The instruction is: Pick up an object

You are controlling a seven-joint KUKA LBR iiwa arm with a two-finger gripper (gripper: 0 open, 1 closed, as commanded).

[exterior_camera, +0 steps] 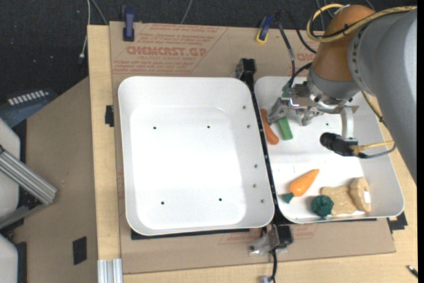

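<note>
- The grey arm with an orange band (371, 50) reaches in from the view's right and sets its fingers (295, 113) over the far part of the right shallow white bin (374, 166).
- Whether the fingers are parted or closed cannot be told from this slant, and nothing can be seen clasped between them.
- A small green rectangular block (285, 128) lies just beside the fingers, on their near-left side, tilted on the bin floor. Whether it touches a fingertip is unclear.
- A slim orange-red piece (269, 130) lies left of the fingers, just beyond the green rectangular block and against the bin's left wall.
- An orange toy carrot with a green tip (305, 181) lies well below the fingers in the view, slanted, apart from the green rectangular block.
- A dark green lump (322, 205) sits farther from the fingers than the carrot, near the bin's front edge and touching a tan lumpy piece (340, 199).
- A second tan piece with a pale face (361, 193) stands just right of that pair, far from the fingers toward the front right corner.
- The left shallow white bin (185, 156) lies well to the left of the fingers, its wall alongside the right bin's.
- Both bins rest on a printed cardboard sheet (165, 50) that covers the surface (99, 142).
</note>
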